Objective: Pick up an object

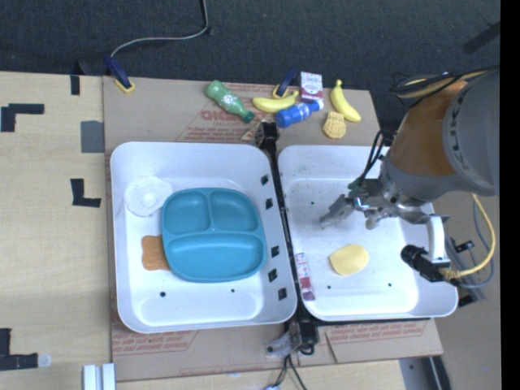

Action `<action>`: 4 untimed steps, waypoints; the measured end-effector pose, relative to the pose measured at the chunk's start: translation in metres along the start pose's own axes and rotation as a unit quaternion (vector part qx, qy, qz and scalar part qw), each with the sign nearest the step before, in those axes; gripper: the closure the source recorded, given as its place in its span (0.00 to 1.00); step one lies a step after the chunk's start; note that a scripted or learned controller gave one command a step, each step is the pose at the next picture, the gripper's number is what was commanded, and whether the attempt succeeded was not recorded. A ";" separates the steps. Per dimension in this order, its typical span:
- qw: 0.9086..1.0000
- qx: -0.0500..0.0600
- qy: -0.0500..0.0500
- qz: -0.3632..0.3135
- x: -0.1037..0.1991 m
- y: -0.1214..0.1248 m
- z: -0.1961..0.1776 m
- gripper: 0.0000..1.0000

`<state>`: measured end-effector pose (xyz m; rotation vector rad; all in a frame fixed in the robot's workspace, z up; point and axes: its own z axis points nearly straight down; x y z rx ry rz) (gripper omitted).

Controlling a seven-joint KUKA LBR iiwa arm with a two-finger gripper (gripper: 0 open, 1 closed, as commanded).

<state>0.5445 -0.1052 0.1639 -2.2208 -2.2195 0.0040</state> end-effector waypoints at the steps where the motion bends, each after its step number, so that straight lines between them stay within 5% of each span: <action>1: 1.000 0.000 0.000 0.000 -0.017 -0.036 0.035 0.00; 2: 1.000 -0.005 -0.002 0.000 -0.016 -0.033 0.077 0.00; 3: 1.000 -0.006 0.000 0.000 -0.014 -0.031 0.066 1.00; 4: 1.000 -0.005 0.000 0.000 -0.014 -0.031 0.066 0.00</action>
